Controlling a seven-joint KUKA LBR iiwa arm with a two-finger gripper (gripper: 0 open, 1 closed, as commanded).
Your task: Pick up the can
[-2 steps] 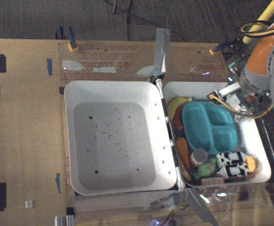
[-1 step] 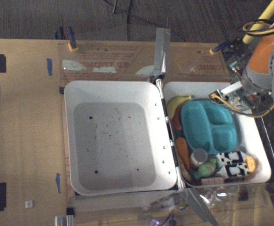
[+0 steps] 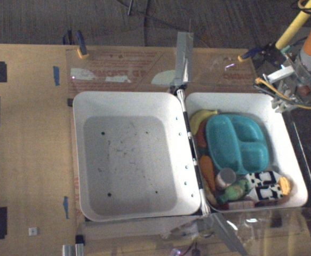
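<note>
Two white bins are seen side by side on the bench. The left bin (image 3: 128, 153) has only specks on its floor. The right bin (image 3: 283, 143) is crowded. A teal tray (image 3: 238, 143) with compartments lies across its middle. The can (image 3: 225, 177) is found at the near side of the right bin, just beside the tray's near-left corner, standing with its pale top turned up. A banana (image 3: 199, 119) lies along the tray's far-left edge, and an orange item (image 3: 207, 172) is wedged against the bin's left wall, just left of the can. A green item (image 3: 235, 190) lies touching the can on its near side, and a black-and-white carton (image 3: 266, 185) lies to the right of it.

The arm (image 3: 310, 52) is seen at the far right, above the right bin's far-right corner and well apart from the can. Cables are bunched around its wrist. The gripper's state cannot be told from this view.
</note>
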